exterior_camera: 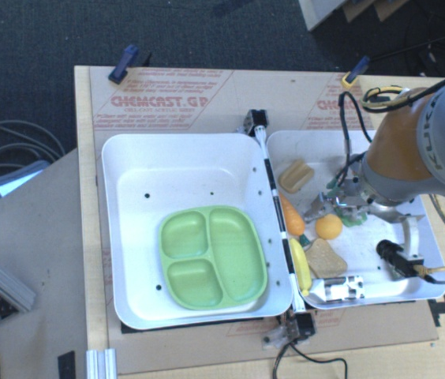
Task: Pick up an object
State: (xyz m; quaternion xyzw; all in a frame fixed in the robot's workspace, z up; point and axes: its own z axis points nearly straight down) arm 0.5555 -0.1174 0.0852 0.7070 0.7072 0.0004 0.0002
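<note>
Reaching in from 3 o'clock, arm (416, 152) sets tool (333, 206) low over the middle of right bin (364, 251). How far the tool is open: cannot tell, since the wrist body hides it from above. Nothing seen in its hold.

Step, as I judge it: approach, pick not yet made. Likeliest target is the ball (329, 227), orange, on the bin floor just beside the tool at its 6 o'clock. Whether they touch, cannot tell.

Next move calls for centring over the ball, dropping straight down and closing evenly. A round thing will likely roll if nudged off-centre. Room is tight: bread slice (327, 259) sits just beside the ball at 6 o'clock, carrot (289, 215) near it at 9 o'clock.

Heading: the ball is round, so it has no long axis and points nowhere; any closing direction should serve. If the carrot is taken instead, its long axis runs about 11 to 5 o'clock along the wall between the bins, thick end toward 5. The grip should close across that line.

Further out:
- roll (296, 176), tan, at the tool's 10 o'clock
- banana (300, 265) at 7 o'clock against the dividing wall, axis near 12 to 6
- silvery item (341, 288), unidentified, by the rim at 6 o'clock
- left bin (175, 176) holds a green plate (211, 255), well apart at 8 o'clock
- both bins rest on the tabletop (167, 101)
</note>
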